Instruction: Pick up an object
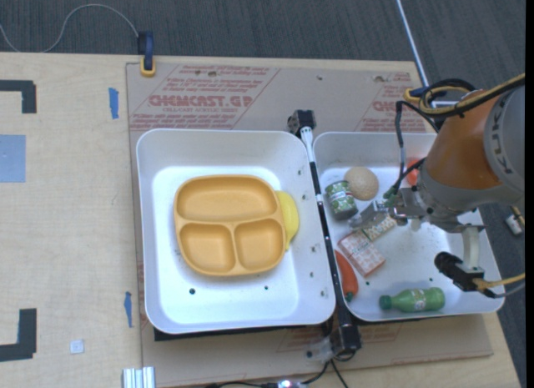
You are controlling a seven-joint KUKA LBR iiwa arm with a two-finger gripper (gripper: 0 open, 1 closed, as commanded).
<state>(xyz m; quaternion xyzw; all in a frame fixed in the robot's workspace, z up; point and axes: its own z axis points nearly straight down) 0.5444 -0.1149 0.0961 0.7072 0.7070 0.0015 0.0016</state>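
Several small objects lie in the right bin (492, 249): a silvery packet (377, 228) just left of the pincer (404, 210), a red-printed card (362, 254) below it, a green can (340, 199) and a tan ball (361, 183) above-left, and a green bottle (413, 299) lying lengthwise near the front wall. Nearest is the packet, almost touching. Whether the pincer is open or closed cannot be told. The left bin (158, 236) holds an orange divided plate (229, 224).
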